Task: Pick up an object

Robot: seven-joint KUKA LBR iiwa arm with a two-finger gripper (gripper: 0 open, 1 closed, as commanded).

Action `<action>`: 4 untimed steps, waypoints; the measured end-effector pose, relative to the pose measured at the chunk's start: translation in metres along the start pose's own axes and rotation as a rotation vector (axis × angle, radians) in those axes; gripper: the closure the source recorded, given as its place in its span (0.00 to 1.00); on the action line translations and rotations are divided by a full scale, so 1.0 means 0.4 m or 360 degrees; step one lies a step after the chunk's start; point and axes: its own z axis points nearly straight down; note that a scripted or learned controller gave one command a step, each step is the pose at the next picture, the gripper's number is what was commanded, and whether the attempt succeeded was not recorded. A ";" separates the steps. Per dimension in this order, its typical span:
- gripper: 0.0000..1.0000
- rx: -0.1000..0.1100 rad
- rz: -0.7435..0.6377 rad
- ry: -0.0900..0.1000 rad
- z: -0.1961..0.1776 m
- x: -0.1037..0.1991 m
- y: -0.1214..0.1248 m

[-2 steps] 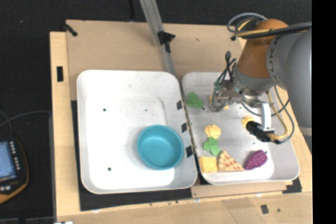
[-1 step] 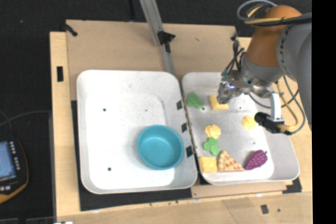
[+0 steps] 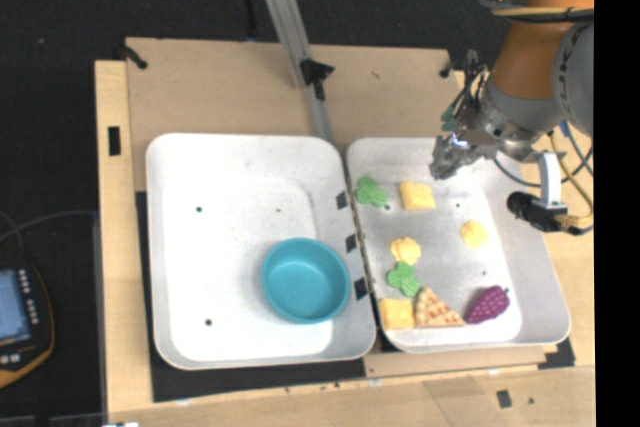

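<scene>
My gripper (image 3: 446, 162) hangs over the far edge of the right bin (image 3: 520, 265), just right of and above a yellow block (image 3: 417, 196). Nothing shows between its tips. In that bin lie a green piece (image 3: 372, 192), a small yellow piece (image 3: 473, 234), a yellow flower-like piece (image 3: 404, 249), a second green piece (image 3: 403, 279), a yellow cube (image 3: 396, 314), a pizza slice (image 3: 435, 309) and purple grapes (image 3: 487, 304).
A blue bowl (image 3: 304, 279) sits in the left bin (image 3: 200, 215) near its front right corner. A grey metal pole (image 3: 285, 15) slants in from the top toward the gap between the bins. A handheld pendant (image 3: 20, 310) lies at far left.
</scene>
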 end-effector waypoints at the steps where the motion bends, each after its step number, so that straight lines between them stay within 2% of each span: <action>1: 1.00 -0.0002 -0.0007 0.0000 -0.138 -0.017 0.026; 2: 1.00 0.0004 -0.0009 0.0002 -0.193 -0.020 0.029; 4: 1.00 0.0010 -0.0011 0.0004 -0.192 0.267 -0.010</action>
